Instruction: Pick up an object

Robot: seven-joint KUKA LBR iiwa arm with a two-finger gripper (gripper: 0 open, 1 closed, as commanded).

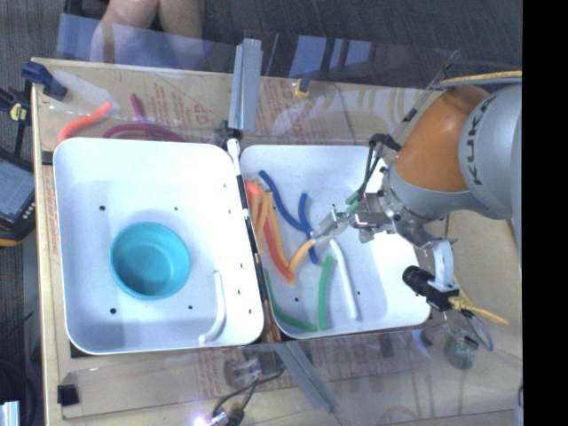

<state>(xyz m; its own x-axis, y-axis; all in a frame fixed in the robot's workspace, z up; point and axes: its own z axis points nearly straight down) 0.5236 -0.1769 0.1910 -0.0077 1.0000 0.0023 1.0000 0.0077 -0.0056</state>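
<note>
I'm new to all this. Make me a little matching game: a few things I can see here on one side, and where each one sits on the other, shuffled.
Things:
1. turquoise bowl
2. green strip
3. red strip
4. end effector

Places:
A. on the bench behind the left bin
B. low in the right bin
C. over the middle of the right bin
D. in the left bin

Pairs: 1-D, 2-B, 3-A, 4-C
</note>
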